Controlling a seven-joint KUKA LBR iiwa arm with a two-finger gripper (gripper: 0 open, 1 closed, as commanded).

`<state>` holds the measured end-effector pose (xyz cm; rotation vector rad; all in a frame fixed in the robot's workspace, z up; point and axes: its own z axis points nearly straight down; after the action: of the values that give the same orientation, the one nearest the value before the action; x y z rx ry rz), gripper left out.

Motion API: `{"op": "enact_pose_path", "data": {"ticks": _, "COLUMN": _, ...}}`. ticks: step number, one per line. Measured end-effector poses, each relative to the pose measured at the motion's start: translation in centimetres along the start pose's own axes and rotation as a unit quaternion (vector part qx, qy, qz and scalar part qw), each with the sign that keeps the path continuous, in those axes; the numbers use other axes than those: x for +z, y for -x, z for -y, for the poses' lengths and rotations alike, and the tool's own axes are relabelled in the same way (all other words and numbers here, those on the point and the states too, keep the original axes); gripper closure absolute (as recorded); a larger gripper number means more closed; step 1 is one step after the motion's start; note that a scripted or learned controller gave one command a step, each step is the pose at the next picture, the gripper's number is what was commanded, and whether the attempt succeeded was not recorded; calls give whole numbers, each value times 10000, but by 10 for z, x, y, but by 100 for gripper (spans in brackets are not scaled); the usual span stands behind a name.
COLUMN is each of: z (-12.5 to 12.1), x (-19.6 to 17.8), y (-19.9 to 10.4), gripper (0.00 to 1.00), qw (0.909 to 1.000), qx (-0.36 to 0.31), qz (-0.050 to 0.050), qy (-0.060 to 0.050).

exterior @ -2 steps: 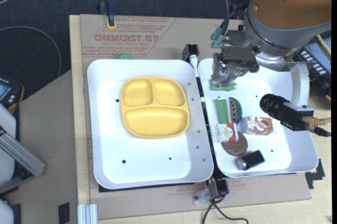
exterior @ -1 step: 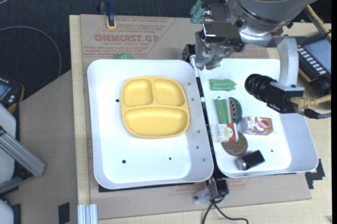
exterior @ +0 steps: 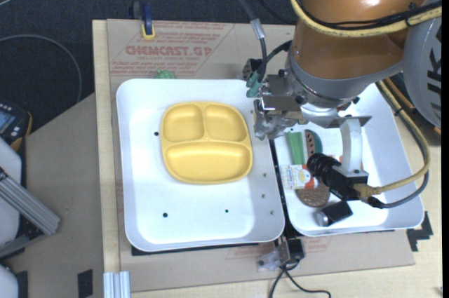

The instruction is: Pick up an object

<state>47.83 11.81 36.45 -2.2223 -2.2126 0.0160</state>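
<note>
A smooth yellow plastic plate (exterior: 207,142) with three rounded compartments lies in the glossy white left bin (exterior: 140,170). The arm's glossy orange wrist band (exterior: 354,5) hangs over the right bin (exterior: 400,212), above a green stick (exterior: 295,148), a small carton (exterior: 299,177) and a brown disc (exterior: 313,195). The metal gripper (exterior: 270,123) sits at the bins' shared edge; whether it is clenched or released cannot be told

The bench (exterior: 112,233) bears two white bins (exterior: 140,205) side by side.
</note>
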Motion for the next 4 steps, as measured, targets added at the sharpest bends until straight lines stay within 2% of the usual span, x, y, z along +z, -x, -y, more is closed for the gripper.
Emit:
{"op": "enact_pose_path", "data": {"ticks": 1, "z": -1, "x": -93, "y": 31, "gripper": 100, "qw": 9999, "qx": -4, "qz": -24, "qy": 106}}
{"op": "enact_pose_path", "data": {"ticks": 2, "z": 0, "x": -138, "y": -8, "gripper": 100, "qw": 10000, "qx": -36, "qz": -23, "qy": 80}}
{"op": "enact_pose_path", "data": {"ticks": 3, "z": 0, "x": -50, "y": -24, "gripper": 100, "qw": 10000, "qx": -27, "qz": -10, "qy": 28}}
{"op": "enact_pose_path", "data": {"ticks": 4, "z": 0, "x": -42, "y": -72, "gripper": 100, "qw": 10000, "qx": -27, "qz": -12, "qy": 42}}
